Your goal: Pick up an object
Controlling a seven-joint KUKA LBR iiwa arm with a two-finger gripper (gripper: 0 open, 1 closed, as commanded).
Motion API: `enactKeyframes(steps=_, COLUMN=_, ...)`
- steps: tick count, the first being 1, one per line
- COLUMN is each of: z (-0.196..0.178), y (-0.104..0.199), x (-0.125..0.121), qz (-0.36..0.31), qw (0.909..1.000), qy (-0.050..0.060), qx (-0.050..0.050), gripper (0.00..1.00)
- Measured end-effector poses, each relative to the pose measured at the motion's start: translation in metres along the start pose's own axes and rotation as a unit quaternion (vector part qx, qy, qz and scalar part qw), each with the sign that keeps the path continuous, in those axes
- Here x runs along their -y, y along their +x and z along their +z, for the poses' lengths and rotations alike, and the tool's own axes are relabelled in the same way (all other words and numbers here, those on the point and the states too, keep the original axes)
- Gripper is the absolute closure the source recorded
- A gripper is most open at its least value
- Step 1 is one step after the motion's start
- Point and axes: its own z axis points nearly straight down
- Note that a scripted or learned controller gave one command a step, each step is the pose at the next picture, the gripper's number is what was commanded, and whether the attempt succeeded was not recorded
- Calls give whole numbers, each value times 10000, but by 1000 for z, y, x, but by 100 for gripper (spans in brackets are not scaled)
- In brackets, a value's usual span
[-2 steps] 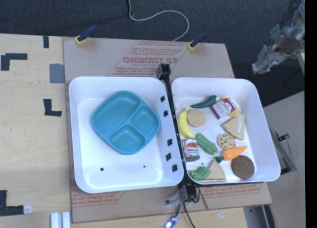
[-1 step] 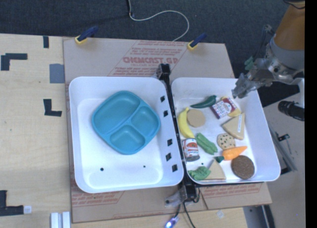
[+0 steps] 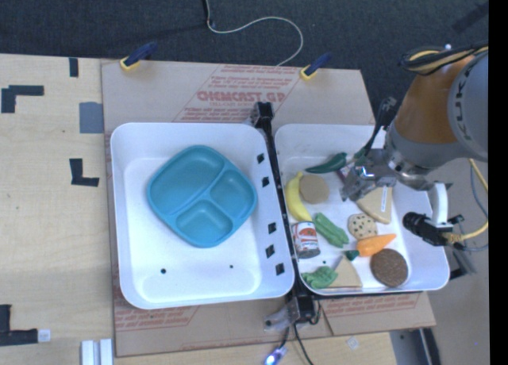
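Note:
The right bin (image 3: 421, 282) holds several toy foods. Among them are a yellow banana (image 3: 297, 200), a tan round piece (image 3: 314, 189), a dark green pepper (image 3: 326, 165) and a green pickle (image 3: 331, 230). There are also a small can (image 3: 306, 240), a chip cookie (image 3: 361, 224), an orange carrot (image 3: 374, 244), a brown patty (image 3: 389, 267) and a pale wedge (image 3: 379, 207). My gripper (image 3: 359, 182) hangs low over the middle of this bin, between the pepper and the pale wedge, just right of the tan piece. Nothing is visibly held.
A blue divided plate (image 3: 202, 195) lies in the left bin (image 3: 135, 276). A black divider (image 3: 274, 197) runs between the bins. A sandwich wedge (image 3: 345, 276) and a green leafy piece (image 3: 319, 278) sit at the right bin's near edge. A cable (image 3: 262, 22) crosses the dark floor behind.

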Motion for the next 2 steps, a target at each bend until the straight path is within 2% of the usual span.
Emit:
enactKeyframes(steps=1, z=-18, y=-1, x=-4, qz=-4, qw=10000, qy=-67, qx=19, gripper=100)
enactKeyframes(steps=2, z=-18, y=81, x=10, qz=-39, qw=10000, qy=-61, qx=3, gripper=100)
